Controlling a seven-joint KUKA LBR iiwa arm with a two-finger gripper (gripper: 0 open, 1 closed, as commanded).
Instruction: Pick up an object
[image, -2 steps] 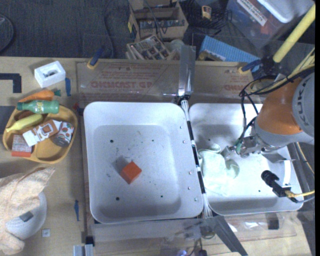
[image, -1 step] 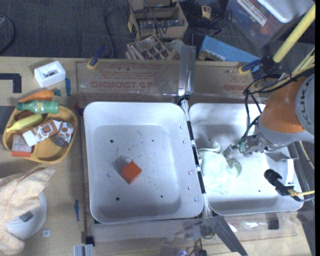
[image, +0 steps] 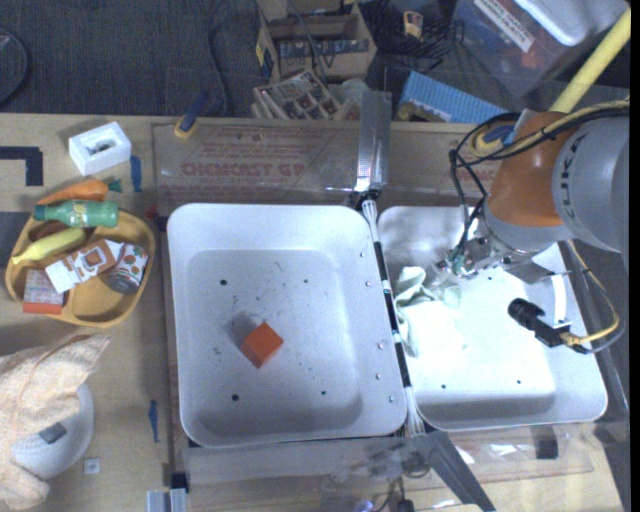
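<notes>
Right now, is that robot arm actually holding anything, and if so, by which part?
It cannot be told. The gripper is low over the right bin, at a pale, crumpled object, but glare hides any grip. The orange block lies untouched in the left bin.

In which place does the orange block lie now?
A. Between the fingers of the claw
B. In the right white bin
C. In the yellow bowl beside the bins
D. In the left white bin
D: the orange block lies on the floor of the left bin, far from the arm.
</notes>
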